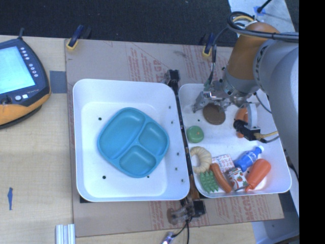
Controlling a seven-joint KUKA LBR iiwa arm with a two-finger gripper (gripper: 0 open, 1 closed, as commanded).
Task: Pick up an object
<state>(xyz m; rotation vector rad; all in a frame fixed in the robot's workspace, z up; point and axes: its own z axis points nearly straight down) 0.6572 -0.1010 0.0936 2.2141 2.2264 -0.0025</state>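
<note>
My gripper [214,103] hangs over the far end of the right bin [278,151], its fingers spread open with nothing held between them. A brown round disc [214,116] lies right under it, on its near side. Further toward the front of the bin lie a green ball [194,133], a beige ring [200,158], a green bristly piece [207,180], a sausage [221,177], a blue bottle [248,159] and an orange-red carrot [258,173]. A small orange thing [240,114] sits beside the wrist.
The left bin [86,177] holds a blue divided plate [133,142]. Red-and-white packets [224,162] lie among the toys at the front of the right bin. An orange-edged control tablet [18,80] rests on the bench at the far left. Clamps sit on the cardboard's back edge.
</note>
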